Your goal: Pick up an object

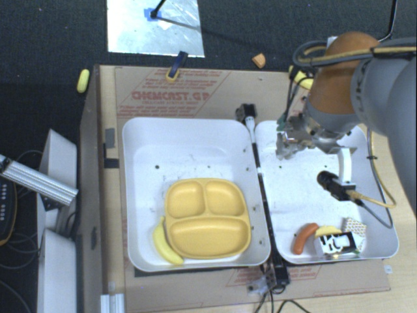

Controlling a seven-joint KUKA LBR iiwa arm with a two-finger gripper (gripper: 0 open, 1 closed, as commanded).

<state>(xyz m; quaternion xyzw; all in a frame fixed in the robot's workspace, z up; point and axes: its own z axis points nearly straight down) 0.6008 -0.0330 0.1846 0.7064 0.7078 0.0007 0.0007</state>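
My gripper (285, 150) hangs over the far left part of the right bin (294, 181), close to the divider between the bins, with bare white floor beneath it. At that bin's near edge lie an orange-red sausage (303, 238), a small yellow piece (328, 230) and a black-and-white box (339, 243), all well to the near side of the gripper. The left bin (189, 142) holds a yellow divided plate (207, 218) with a banana (165, 243) tucked against its near left corner.
The grey arm with its orange band (342, 70) covers the right bin's far right corner. A black part with a yellow cable (335, 186) sticks out below the wrist. Outside the bins, small yellow and orange bits (83, 79) lie on the dark floor.
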